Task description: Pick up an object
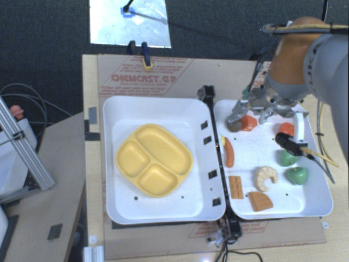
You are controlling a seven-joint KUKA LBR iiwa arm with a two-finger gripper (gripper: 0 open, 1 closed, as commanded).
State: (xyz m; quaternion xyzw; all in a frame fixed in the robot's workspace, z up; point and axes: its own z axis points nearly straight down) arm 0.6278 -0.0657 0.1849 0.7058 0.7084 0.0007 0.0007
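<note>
- Claw (pixel 252 115): mine, spread open, low over the red toy (pixel 248 123) in the right bin (pixel 322 201).
- Step: approach; next I should probably close squarely, then lift.

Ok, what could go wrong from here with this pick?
1. The jaws sit low beside the orange-red piece, close to the back wall of the right bin; they might nudge it away rather than trap it.
2. The red piece and a green piece lie near the wrist hardware; a sweep could knock them.
3. Grip is unclear, so a lift may come up empty.
</note>
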